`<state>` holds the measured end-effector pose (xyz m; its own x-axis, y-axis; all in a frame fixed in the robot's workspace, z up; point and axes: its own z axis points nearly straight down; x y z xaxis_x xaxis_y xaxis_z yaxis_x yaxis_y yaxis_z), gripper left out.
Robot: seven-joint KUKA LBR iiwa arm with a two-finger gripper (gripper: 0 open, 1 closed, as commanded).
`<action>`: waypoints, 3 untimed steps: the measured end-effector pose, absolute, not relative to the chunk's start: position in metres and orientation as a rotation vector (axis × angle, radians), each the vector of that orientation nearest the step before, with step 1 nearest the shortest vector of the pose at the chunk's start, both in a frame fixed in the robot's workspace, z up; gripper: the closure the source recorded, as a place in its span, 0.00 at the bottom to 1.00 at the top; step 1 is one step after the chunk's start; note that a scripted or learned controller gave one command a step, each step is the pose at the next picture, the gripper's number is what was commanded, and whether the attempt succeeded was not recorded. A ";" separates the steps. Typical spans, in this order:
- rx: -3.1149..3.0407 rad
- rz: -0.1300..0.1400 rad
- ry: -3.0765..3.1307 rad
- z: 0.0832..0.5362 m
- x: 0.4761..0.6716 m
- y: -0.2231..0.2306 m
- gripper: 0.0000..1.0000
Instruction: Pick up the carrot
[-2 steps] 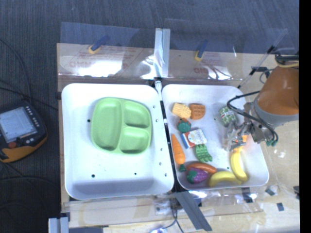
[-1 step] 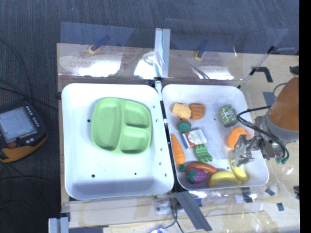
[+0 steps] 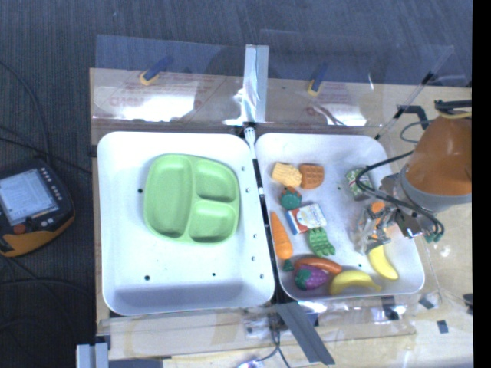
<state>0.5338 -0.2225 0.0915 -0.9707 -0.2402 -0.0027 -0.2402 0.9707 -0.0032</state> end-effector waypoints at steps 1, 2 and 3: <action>-0.674 -0.006 3.060 0.192 0.500 -0.223 1.00; -0.906 -0.008 2.997 0.092 0.506 -0.185 1.00; -0.543 -0.002 3.088 0.139 0.509 -0.189 1.00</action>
<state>0.5091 -0.1886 0.1391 -0.9399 -0.3414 -0.0060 -0.3414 0.9399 -0.0021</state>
